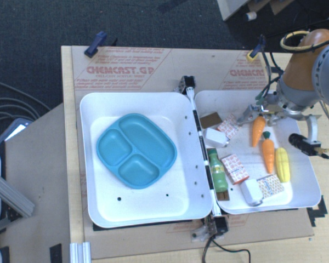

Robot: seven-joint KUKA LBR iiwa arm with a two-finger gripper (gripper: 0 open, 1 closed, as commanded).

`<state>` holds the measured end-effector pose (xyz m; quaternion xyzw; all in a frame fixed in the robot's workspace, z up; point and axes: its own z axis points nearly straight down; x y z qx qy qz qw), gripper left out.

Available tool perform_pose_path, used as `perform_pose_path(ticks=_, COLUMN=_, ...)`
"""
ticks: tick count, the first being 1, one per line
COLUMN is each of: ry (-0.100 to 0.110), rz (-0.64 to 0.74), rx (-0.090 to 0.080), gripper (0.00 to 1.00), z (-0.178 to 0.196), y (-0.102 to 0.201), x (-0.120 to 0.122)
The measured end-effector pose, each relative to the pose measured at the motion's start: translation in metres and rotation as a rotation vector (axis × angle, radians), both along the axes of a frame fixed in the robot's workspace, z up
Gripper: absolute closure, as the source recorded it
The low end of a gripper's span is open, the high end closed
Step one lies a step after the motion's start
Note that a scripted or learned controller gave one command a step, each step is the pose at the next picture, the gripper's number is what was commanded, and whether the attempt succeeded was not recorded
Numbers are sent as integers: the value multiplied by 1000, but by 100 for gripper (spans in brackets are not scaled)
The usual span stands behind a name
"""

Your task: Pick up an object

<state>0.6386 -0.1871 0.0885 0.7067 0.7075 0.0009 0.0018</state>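
My gripper (256, 113) hangs over the back of the right bin (307, 193), right at the upper end of an orange carrot (257, 131). I cannot see anything held in it. A second carrot (268, 153) with a green top lies just in front of the first. Beside that one lies a yellow banana-like piece (283, 164). Along the right bin's left wall lies a green bottle (217, 172).
The right bin also holds a brown block (210, 119), a white piece (216, 138), three red-and-white packets (228, 126) (234, 167) (271, 185) and a white object (251, 192). In the left bin (93, 114) sits a blue sectioned plate (136, 149).
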Motion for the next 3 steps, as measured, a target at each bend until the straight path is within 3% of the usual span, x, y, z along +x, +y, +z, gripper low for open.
perform_pose_path(ticks=1, ry=0, rz=2, rx=0, gripper=100, z=10, y=0, x=1)
perform_pose_path(ticks=2, ry=13, rz=-2, rx=1, gripper=100, z=-1, y=64, x=8)
perform_pose_path(ticks=3, ry=8, rz=0, rx=3, gripper=100, z=96, y=119, x=-45)
